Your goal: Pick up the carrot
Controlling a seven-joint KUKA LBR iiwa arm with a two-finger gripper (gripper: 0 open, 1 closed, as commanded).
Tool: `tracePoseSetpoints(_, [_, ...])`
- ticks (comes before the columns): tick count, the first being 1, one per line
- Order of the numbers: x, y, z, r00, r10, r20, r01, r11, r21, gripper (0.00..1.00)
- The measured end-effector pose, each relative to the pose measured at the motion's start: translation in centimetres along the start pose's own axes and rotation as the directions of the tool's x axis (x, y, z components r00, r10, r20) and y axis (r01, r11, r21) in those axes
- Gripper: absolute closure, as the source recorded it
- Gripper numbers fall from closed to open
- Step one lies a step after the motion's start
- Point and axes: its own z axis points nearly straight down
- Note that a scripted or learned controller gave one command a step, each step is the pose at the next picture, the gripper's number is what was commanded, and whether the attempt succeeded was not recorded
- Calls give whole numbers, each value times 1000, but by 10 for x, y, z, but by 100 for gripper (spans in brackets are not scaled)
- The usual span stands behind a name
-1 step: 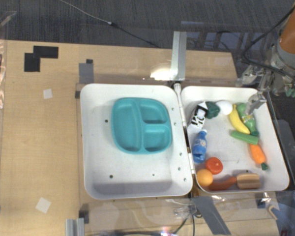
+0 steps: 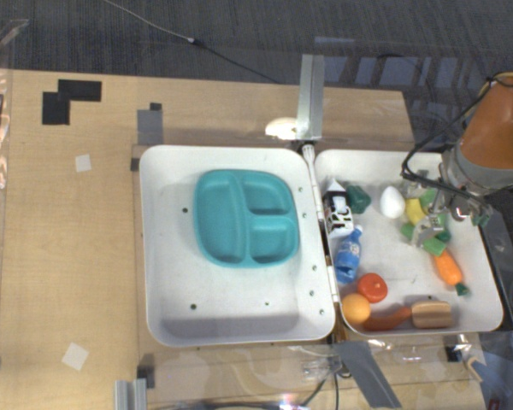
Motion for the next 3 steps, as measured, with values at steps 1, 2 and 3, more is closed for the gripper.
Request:
tracePoseSetpoints(1, [46, 12, 1, 988, -152, -4, 152, 988, -3, 0])
tracePoseSetpoints(2, [64, 4, 0, 987, -160, -2, 160, 987, -3, 0])
tracePoseSetpoints(3, [91, 4, -1, 972, -235, -6, 235, 972, -5, 0])
